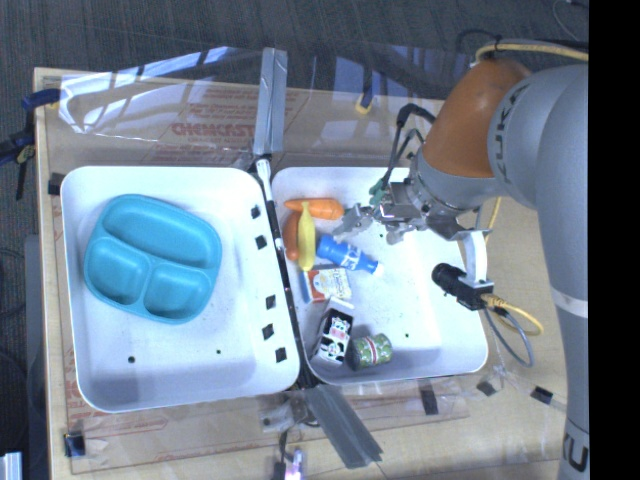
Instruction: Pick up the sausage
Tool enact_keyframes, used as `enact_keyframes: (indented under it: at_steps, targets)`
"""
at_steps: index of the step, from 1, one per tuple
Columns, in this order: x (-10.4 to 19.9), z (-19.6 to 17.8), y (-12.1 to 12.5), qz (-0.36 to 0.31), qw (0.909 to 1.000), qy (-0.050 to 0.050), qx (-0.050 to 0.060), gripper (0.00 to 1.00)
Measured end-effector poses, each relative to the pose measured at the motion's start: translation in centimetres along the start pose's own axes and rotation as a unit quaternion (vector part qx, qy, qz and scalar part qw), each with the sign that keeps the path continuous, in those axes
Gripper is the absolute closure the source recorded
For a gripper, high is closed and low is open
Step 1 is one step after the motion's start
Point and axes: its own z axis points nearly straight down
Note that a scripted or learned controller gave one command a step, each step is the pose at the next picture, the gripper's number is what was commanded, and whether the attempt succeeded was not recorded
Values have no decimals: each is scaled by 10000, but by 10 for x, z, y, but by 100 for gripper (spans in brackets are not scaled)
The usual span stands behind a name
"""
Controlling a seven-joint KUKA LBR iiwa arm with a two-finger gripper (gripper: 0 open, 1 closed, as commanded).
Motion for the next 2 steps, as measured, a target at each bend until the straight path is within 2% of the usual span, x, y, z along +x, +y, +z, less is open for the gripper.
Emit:
enact_keyframes:
  at_steps: [1,2]
  targets:
    - [31,104,-40,113,9999,-2,-2,0]
    - [12,102,6,-567,9984,-2,-15,0]
